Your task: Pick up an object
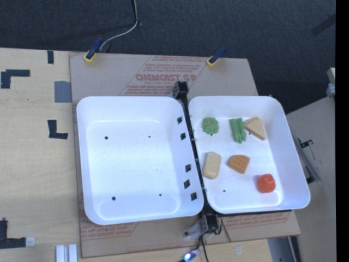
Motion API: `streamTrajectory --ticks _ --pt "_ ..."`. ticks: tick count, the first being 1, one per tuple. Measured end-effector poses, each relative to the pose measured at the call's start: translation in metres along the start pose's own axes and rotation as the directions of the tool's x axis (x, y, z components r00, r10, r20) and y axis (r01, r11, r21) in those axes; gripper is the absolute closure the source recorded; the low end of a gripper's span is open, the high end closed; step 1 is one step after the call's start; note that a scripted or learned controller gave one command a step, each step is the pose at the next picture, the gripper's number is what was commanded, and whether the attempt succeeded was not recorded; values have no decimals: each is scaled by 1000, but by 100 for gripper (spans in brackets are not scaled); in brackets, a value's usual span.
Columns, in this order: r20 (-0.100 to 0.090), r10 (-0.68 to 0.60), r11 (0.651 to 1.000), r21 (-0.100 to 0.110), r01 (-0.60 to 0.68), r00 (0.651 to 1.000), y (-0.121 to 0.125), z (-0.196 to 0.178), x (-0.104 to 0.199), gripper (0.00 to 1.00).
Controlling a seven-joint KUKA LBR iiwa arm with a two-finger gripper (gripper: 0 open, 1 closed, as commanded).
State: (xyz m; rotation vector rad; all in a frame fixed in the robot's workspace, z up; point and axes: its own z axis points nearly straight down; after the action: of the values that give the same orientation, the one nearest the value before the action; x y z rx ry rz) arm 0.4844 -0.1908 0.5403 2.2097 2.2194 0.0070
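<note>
The right bin [289, 141] holds several toy foods. A round green piece [210, 126] lies at its upper left, with a long green pod [238, 130] beside it. A tan wedge [255, 127] touches the pod's right side. Lower down sit a pale beige block [211, 165], an orange wedge [239, 163] and a red tomato-like piece [266, 183].
The left bin [87, 146] sits beside the right one on a cardboard sheet [163, 75]. Two blue-and-yellow clamps [93, 50] [216, 56] pin the sheet's far edge. A black divider with clips [186, 146] runs between the bins. A cable [132, 15] trails off behind.
</note>
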Motion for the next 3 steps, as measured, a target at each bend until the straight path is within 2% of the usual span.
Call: streamTrajectory --ticks 1,2,3 --pt "-4 0 1000 10 0 1000 0 5 43 0" --pt "-1 3 1000 9 -3 1000 0 -5 41 100" --pt "-5 11 1000 23 -11 1000 11 132 -28 100"
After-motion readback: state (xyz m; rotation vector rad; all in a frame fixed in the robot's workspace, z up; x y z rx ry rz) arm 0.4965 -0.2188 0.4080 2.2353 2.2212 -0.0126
